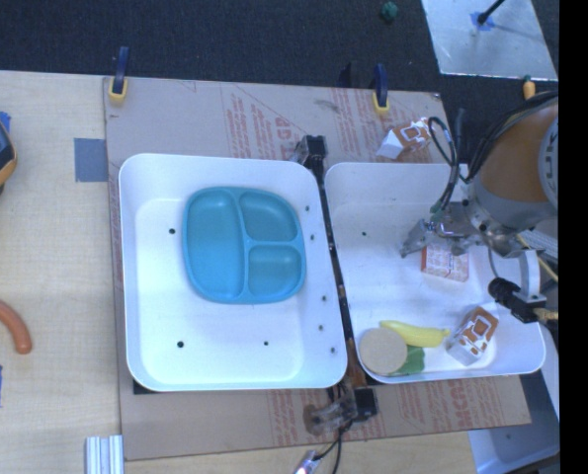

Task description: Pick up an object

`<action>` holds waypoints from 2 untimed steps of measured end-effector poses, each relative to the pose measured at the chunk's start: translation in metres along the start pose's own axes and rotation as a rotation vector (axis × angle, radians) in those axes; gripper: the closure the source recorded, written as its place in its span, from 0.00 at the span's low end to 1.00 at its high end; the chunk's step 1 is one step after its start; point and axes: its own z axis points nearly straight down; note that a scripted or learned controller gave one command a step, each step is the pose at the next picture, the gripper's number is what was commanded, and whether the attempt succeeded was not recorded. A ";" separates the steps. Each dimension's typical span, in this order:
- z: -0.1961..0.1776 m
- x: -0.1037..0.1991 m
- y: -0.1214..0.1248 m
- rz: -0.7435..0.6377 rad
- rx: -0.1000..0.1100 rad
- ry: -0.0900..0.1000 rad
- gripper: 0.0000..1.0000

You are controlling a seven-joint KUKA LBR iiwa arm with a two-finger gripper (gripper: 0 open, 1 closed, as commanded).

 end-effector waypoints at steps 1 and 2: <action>0.003 0.028 0.036 0.001 0.006 0.001 0.00; -0.044 -0.004 0.016 0.006 0.005 0.002 0.00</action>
